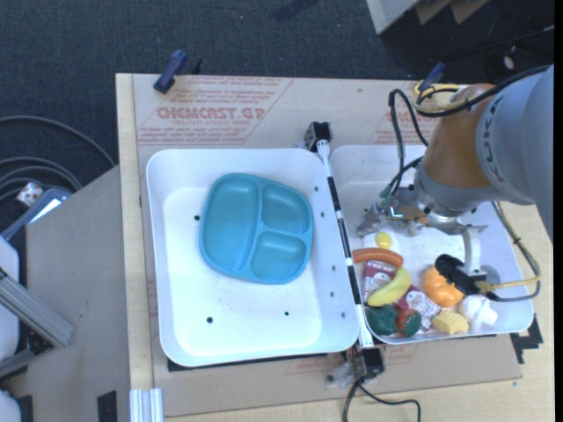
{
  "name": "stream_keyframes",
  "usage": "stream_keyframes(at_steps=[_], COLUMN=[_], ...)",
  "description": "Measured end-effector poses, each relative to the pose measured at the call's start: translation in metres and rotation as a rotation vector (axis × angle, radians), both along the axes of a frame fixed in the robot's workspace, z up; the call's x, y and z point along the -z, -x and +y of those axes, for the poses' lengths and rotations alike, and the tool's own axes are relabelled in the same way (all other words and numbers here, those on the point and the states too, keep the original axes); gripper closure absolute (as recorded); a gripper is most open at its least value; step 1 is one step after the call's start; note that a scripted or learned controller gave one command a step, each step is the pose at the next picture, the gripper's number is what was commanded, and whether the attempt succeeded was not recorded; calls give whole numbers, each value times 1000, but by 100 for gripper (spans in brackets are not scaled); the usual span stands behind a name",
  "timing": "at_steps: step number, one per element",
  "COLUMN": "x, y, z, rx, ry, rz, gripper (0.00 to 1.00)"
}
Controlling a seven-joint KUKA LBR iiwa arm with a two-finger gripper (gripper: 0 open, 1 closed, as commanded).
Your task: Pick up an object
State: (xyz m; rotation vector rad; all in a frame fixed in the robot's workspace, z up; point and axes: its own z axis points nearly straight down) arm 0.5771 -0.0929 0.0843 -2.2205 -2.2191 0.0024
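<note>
Nearest us, at the lower edge of the bench (246, 383), we log a black clip (365, 361) where the two bins meet.

Right bin (365, 158), lower part: a heap of toy food, crowded and touching. It holds a green piece (382, 321), a red piece (407, 323), a pale yellow wedge (450, 323), a white rounded piece (479, 309), a banana (392, 289), an orange fruit (437, 287), a red packet (378, 276) and a hot dog (376, 258).

Left bin (176, 323), centre: one blue divided plate (257, 229) with three compartments, lying flat.

Further up the right bin, a small yellow ball (383, 240) lies on its own, just above the hot dog. The jaws hang just above the ball, low over the bin floor; we cannot tell whether they are open or closed. The grey arm (519, 148), with its orange band, enters from the right of the frame.

Farthest: a second black clip (318, 134) at the bins' upper junction, and a blue clamp (170, 71) at the bench's upper left corner.
</note>
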Motion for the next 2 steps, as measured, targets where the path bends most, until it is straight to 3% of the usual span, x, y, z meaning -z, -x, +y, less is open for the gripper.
stream_keyframes(at_steps=[1,2], x=[-1,0], y=[-90,27], z=[0,-11], rx=[-2,1], ry=[1,0], rz=[-3,-1], gripper=[0,0])
